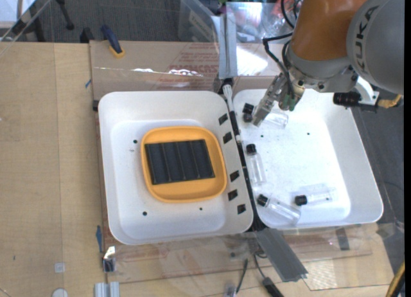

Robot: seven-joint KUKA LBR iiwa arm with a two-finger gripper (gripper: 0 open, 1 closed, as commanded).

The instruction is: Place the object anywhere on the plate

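An orange plate (184,189) with a black ribbed insert lies in the left bin (122,161). Several clear vials with black caps lie in the right bin (347,161): one along the left wall (255,166), one at the front left (280,208), one at the front (316,196). Another clear vial (277,121) lies at the back left. My gripper (273,109) hangs open just over that vial, fingers tilted down to the left, with nothing visibly held between them.
A dark divider with black clips (232,161) runs between the bins. A clear tub of coloured items (257,0) stands behind the bench. The arm's orange band (324,19) looms over the right bin's back edge.
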